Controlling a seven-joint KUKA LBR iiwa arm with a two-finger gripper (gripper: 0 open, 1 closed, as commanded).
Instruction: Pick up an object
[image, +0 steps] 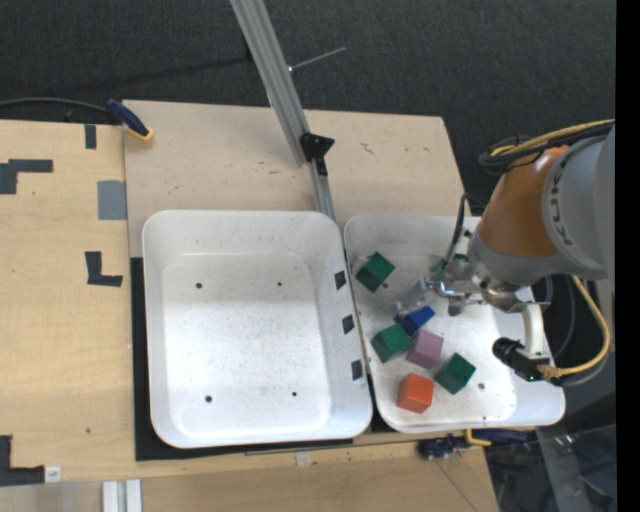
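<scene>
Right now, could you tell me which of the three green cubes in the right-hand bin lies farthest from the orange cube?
The green cube nearest the bin's far edge, standing alone. The other two flank the purple cube, close to the orange cube.

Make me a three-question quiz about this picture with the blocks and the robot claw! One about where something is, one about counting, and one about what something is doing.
1. Where is the orange block?
A. In the left bin
B. Near the front edge of the right bin
C. On the wooden bench outside the bins

2. How many green blocks lie in the right bin?
A. One
B. Three
C. Five

3. How does the claw stand?
A. Low inside the right bin, by the blue block
B. High over the left bin
C. Resting on the wooden bench

Answers:
1. B, it sits below the purple block at the right bin's front.
2. B, one at the top, one by the divider, one further right.
3. A, the arm reaches down among the blocks there.
</scene>
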